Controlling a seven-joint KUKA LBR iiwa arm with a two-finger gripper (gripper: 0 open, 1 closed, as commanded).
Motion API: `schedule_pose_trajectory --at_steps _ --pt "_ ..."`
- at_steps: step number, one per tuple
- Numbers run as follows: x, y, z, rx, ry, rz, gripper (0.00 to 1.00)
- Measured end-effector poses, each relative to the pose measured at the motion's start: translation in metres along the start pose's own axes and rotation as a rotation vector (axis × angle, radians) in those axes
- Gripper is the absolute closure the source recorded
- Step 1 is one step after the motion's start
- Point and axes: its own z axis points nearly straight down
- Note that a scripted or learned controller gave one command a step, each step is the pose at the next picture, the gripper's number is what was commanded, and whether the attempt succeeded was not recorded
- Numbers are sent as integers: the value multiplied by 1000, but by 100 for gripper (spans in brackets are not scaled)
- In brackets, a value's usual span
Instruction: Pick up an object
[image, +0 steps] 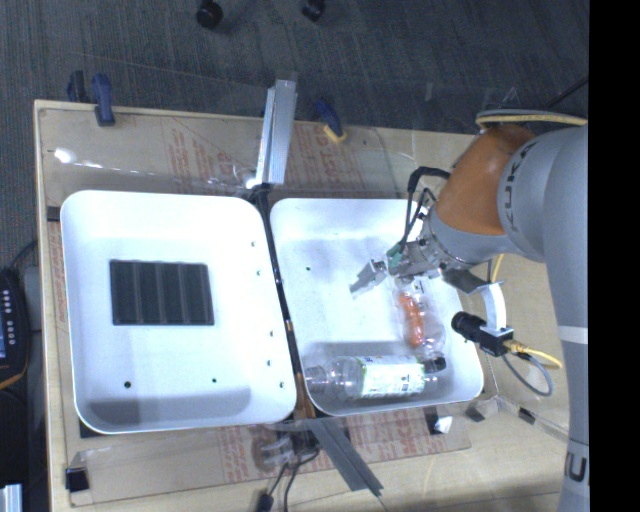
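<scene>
A: What lies around the table (150, 450)?

B: Dark grey carpet floor (140, 40), running along twelve o'clock and down the nine o'clock side. Two black castor wheels (209, 14) sit on it near twelve.

A: And the table?

B: Pale wood under a clear sheet with red print. Blue clamps (101, 98) grip its far edge at eleven and twelve. A metal bar (275, 130) stands at twelve, another at six. The light is even, with soft shadows.
</scene>
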Motion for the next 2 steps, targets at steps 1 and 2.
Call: schedule_pose_trajectory --at_steps 1,2 --pt "2 -11 -3 5 3 64 0" --pt "9 -51 -15 3 2 12 0"
